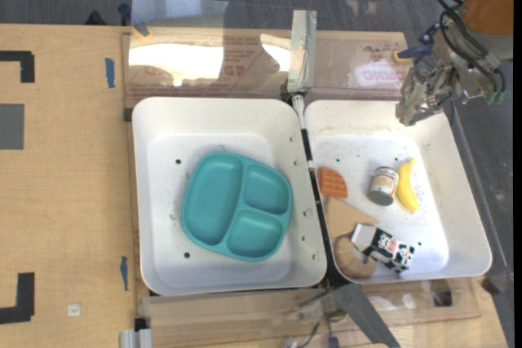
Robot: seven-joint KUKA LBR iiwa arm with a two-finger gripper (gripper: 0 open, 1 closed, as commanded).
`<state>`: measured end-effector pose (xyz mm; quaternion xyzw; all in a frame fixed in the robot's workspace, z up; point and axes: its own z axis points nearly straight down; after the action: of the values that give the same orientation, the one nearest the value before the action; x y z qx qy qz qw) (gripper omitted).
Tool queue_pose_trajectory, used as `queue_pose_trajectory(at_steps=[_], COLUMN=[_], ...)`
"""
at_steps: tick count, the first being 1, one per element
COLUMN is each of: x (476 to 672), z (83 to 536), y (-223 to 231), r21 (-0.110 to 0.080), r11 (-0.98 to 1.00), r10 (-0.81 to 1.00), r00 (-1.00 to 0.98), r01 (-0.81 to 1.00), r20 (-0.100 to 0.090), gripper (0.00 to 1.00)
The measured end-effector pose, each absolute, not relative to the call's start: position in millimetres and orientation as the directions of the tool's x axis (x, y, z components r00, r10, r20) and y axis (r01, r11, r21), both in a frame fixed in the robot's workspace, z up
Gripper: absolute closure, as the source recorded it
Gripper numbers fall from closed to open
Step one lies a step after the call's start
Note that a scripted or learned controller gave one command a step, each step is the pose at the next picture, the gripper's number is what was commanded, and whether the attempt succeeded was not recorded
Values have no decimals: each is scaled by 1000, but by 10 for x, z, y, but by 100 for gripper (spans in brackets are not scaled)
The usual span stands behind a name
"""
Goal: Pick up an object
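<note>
The right bin (457, 175) holds several small objects. A yellow banana (406, 184) lies next to a small grey tin (381, 185). An orange waffle-like piece (332, 183) sits by the divider. A black-and-white toy (390, 248) lies near the front, beside a tan round item (349, 255). My gripper (412, 108) hangs over the far right corner of this bin, above and behind the banana, with nothing visibly held.
The left bin (155, 143) holds a teal divided plate (236, 206). A clear plastic wall (245, 61) stands behind both bins. Cables (457, 4) trail from the arm at the upper right. Wooden bench surface lies to the left.
</note>
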<state>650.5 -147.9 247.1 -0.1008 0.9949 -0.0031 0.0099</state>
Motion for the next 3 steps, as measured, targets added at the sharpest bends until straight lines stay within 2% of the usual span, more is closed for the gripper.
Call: queue_pose_trajectory(at_steps=[1, 2, 3], x=[6688, 6683, 6482], z=[2961, 3291, 2965], y=[-1583, -2110, -2228], r21=[-7, -9, -2], r11=[876, 704, 852], r10=[-482, -710, -524], r00=[-876, -704, -852], r01=[-481, -710, -524], r20=[-12, -8, -5], gripper=[100, 100, 100])
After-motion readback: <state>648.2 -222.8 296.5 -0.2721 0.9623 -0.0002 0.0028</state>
